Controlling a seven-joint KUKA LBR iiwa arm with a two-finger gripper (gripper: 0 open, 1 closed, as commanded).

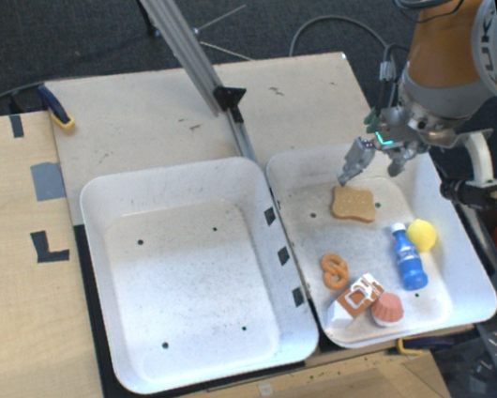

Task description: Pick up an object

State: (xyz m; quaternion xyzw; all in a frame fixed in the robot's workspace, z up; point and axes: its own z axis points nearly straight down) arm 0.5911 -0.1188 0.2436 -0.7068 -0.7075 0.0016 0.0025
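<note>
So, camera view: gripper (377,159) hangs over the back of the right bin (471,297), fingers spread apart with nothing between them. Bread (353,204) lies just in front of it. Pretzel (334,270), bottle (407,258) and lemon (421,233) sit further forward; an orange-and-white box (360,295) touches a red ball (387,310) at the front. Left bin (108,266) alongside.
</note>
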